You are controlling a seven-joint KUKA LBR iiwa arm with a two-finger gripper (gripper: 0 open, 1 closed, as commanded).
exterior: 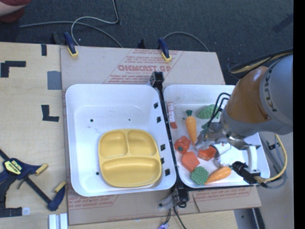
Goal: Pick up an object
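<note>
- My arm (259, 99) comes in from the right, grey with its orange band, and hangs over the right bin (183, 90).
- My gripper (209, 140) is low in the middle of that bin, among the toy food.
- I cannot tell how far my hand is open, nor whether anything is caught in it; the metal parts there are too jumbled to read.
- A long orange carrot (191, 128) lies just left of my gripper, running from far to near, with its green top at the far end.
- A red piece (207, 153) lies right under my gripper on its near side; I cannot tell if they touch.
- Another red piece (182, 143) lies left of it, near the bin's left wall.
- A red-orange block (190, 161) sits nearer still, just beside a bumpy green piece (199, 175) at the near edge.
- A second carrot (218, 174) lies at the near edge, right of that green piece, tilted.
- A leafy green piece (206, 111) sits at the far side, partly behind my arm.
- The left bin (86, 99) holds a yellow divided plate (129, 157) towards its near side.
- Both bins stand on a cardboard sheet (138, 66), held at its far edge by two blue clamps (71, 44).
- A blue and yellow clamp (19, 173) lies on the bench at the near left, well apart from the bins.
</note>
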